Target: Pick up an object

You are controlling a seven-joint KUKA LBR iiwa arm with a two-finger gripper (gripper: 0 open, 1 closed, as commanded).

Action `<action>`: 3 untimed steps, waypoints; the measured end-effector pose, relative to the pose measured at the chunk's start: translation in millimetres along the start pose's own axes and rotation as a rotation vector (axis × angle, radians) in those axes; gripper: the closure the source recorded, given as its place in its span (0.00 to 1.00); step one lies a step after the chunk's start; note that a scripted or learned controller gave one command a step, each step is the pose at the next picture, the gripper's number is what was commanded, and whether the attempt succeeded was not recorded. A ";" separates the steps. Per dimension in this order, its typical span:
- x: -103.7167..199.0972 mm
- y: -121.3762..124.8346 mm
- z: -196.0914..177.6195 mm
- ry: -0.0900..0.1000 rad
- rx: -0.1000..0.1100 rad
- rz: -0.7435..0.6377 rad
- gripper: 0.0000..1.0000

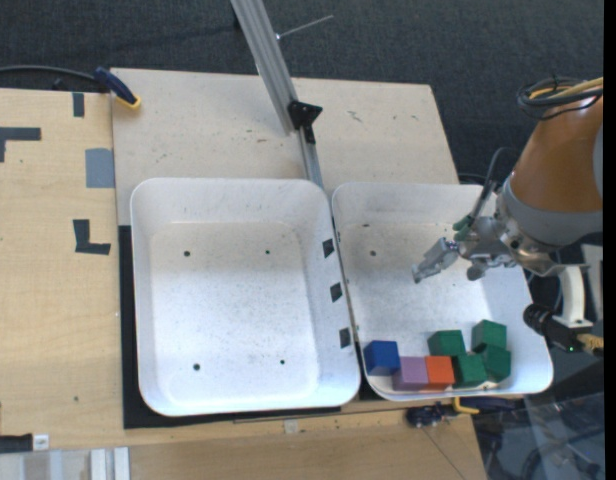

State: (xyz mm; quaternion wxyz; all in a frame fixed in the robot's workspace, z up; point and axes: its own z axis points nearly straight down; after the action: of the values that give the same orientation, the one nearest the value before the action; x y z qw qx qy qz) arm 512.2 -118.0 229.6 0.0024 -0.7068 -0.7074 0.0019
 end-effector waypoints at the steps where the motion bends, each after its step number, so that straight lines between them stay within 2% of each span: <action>1: -2.7 -9.9 58.6 0.000 0.002 0.001 0.00; 2: -4.4 -11.2 102.5 0.000 0.001 0.001 0.00; 3: -3.7 -10.0 90.2 0.001 -0.002 -0.001 1.00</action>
State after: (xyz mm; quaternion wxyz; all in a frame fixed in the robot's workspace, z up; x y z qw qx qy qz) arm 501.7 -121.6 139.4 0.0020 -0.7065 -0.7077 0.0007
